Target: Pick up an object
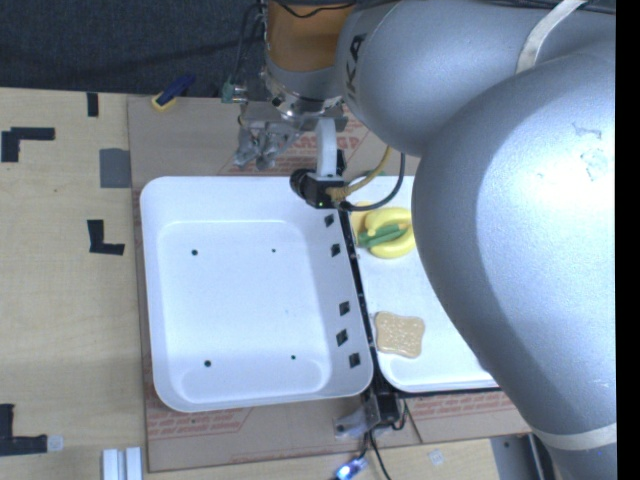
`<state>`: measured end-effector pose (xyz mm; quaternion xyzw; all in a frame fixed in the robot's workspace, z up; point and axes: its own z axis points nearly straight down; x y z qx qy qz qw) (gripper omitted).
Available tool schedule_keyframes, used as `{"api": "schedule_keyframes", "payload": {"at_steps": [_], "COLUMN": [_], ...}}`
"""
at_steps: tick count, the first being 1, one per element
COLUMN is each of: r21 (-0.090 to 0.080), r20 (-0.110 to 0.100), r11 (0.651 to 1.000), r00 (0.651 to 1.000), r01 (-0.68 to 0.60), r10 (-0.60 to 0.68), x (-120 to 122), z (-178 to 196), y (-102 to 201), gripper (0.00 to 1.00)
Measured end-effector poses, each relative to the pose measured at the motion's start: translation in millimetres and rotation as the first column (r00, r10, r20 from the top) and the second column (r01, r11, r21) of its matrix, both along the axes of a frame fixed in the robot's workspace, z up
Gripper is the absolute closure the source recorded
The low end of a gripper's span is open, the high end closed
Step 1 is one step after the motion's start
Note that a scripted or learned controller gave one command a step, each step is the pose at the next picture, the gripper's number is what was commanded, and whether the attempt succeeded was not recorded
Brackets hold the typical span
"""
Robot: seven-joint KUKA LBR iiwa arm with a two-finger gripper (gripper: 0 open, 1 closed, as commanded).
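- Banana (387, 233) and cracker (399, 334) sit in the right bin (440, 373), half under my arm (500, 168).
- Gripper (262, 148) hangs beyond the bins; its state I cannot tell.
- I could miss, reaching blind.

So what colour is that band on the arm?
Orange band, seen in the camera view.

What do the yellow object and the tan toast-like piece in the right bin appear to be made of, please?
The yellow object looks like smooth moulded plastic or rubber, judging by its even colour and soft sheen, with a green part on top. The tan piece looks matte and speckled, perhaps foam or a soft plastic toy toast; the view leaves that open.
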<state>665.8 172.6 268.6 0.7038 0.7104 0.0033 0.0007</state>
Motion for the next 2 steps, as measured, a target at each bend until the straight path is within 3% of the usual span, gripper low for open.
{"api": "schedule_keyframes", "payload": {"at_steps": [1,2], "r21": [0.001,-0.008], "r20": [0.011,-0.021], "r11": [1.0,1.0], "r00": [1.0,1.0], "r01": [0.005,0.004], "r10": [-0.005,-0.005], "x": [3.3,-0.8], "z": [145.8,-37.8], "y": [10.4,59.3], "gripper": [1.0,1.0]}}
